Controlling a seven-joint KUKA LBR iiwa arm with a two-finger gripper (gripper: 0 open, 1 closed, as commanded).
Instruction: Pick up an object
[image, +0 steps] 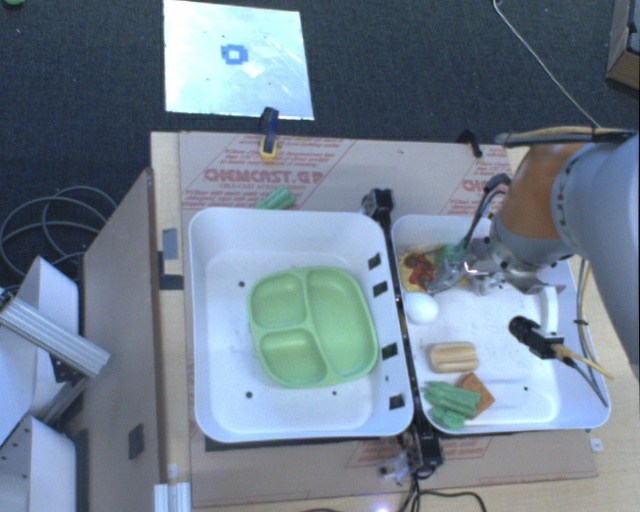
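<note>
bench (300, 165): cardboard-topped, bearing both white bins side by side
left bin (215, 300): holds a green divided plate (312, 325) lying flat near its middle
right bin (520, 405): holds all the loose toy food, spread along its left half
arm (575, 195): reaches in from the right, bent down over the right bin's far end
gripper (462, 268): low over the far-left part of the right bin; whether it is open or closed cannot be told, and nothing shows as held
bread roll (452, 355): lies flat, apart from its neighbours
pea pods (448, 400): near corner, touching an orange cracker (480, 390)
white egg (420, 308): against the left wall
red-and-yellow toy food (418, 265): far-left corner, just beside the gripper, likely the target
step in hand: closing in on that corner piece
doing it well: centre over the piece, clear of the bin wall and the egg, descend straight, close before lifting
hard to make out: what the red-and-yellow piece is; its right edge is hidden under the gripper, so contact cannot be judged
</note>
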